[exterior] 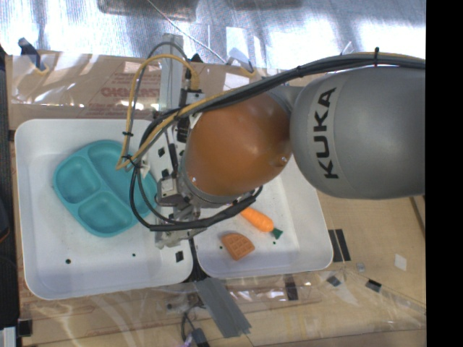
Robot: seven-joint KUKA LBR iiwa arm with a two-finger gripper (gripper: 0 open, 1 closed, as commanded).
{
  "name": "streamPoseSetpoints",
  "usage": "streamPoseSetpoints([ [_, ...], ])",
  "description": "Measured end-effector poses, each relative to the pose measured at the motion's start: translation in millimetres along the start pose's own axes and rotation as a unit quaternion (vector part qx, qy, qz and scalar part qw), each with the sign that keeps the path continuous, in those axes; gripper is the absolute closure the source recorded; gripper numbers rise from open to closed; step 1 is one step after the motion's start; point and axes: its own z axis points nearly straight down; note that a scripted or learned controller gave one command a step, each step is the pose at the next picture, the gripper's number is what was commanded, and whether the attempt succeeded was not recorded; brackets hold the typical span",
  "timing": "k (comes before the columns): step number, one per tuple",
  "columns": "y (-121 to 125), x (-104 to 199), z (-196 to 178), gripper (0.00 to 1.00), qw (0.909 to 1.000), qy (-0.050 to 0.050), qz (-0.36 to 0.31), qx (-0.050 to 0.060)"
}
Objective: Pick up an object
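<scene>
A teal divided plate (94, 190) lies in the left bin (43, 266). In the right bin (311, 244) lie a small orange toy carrot (258, 220) and a tan waffle-like piece (237, 246). The arm's orange band and grey body hang over the seam between the bins and hide much of the right bin. The gripper (171, 226) hangs below the band by the plate's right edge, near the divider between the bins. Its tips are lost among cables and brackets.
Yellow and black cables (141, 121) loop from the wrist over the plate's right side. Brown cardboard (108, 85) lies behind the bins. Tape and small clips sit on the bench in front of the bins.
</scene>
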Motion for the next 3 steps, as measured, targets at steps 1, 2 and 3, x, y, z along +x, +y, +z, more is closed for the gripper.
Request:
streamPoseSetpoints([
  [1,-1,-2,-10,1.00,1.0000,-0.001,-0.003,0.001],
  [2,-2,-5,-20,1.00,1.0000,-0.002,-0.006,0.002],
  [3,1,7,-15,1.00,0.9996,0.002,0.028,-0.002],
])
